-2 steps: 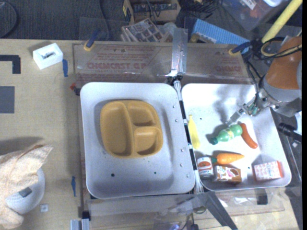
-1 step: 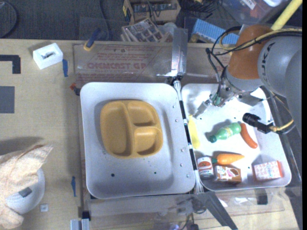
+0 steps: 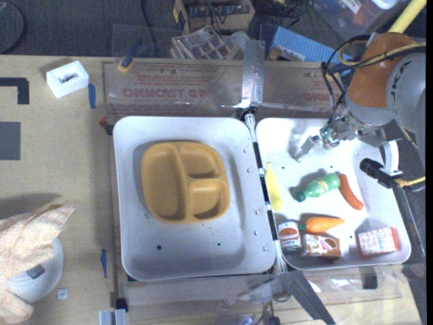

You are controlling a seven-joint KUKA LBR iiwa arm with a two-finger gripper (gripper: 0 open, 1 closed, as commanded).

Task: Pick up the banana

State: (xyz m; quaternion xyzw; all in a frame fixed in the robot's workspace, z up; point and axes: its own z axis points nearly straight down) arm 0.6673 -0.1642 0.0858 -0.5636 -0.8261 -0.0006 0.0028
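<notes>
A: Where's the banana (image 3: 272,187)?

B: In the right bin (image 3: 385,252), lying along its left wall, right beside the divider between the two bins. Long axis runs front to back. Nothing's touching it.

A: And the gripper (image 3: 306,147)?

B: Over the back part of the right bin, up and to the right of the banana, well apart from it. The arm (image 3: 389,80) comes in from the right, orange band just above the wrist. The fingers (image 3: 300,150) point down-left toward the bin floor. They look spread, w/ nothing between them, but they're small and a bit blurred.

A: Other stuff in that bin?

B: Green bottle (image 3: 317,186) near the middle, lying on its side. A small red-orange sausage-shaped item (image 3: 350,191) just beside it to the right. Below them a carrot (image 3: 323,223), then a small can (image 3: 289,235) and a brown carton (image 3: 321,244) along the front edge, the carton touching the carrot. A pink-and-white box (image 3: 377,241) sits in the front right corner.

A: Left bin (image 3: 135,249)?

B: Holds a yellow divided plate (image 3: 184,181), three compartments, approx. centred.

A: Outside the bins?

B: A small white box (image 3: 67,78) on the bench top left, and a crumpled cloth (image 3: 30,239) at the lower left.
</notes>
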